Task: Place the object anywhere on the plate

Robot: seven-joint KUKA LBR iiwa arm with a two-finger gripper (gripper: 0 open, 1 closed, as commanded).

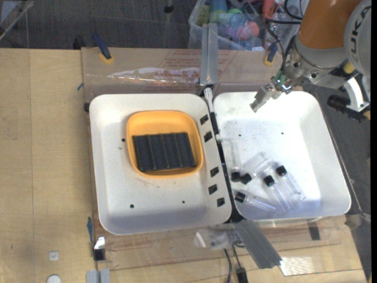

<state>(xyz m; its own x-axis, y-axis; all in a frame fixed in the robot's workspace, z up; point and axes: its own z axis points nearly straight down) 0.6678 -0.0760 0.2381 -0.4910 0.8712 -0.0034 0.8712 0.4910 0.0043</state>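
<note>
We saw the arm (330, 22) angled in from the right, hand (261, 102) over the right bin's (330, 152) back edge; grip state unclear

text: "UK" partly legible | on: grey arm (360, 22) casing, upper right | other text: none legible

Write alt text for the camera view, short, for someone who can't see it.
A dark ribbed rectangular block lies on an orange plastic plate in the left white bin. Several clear plastic vials with black caps lie in the right white bin. The grey arm's claw hangs above that bin's far edge, apart from the vials.
</note>
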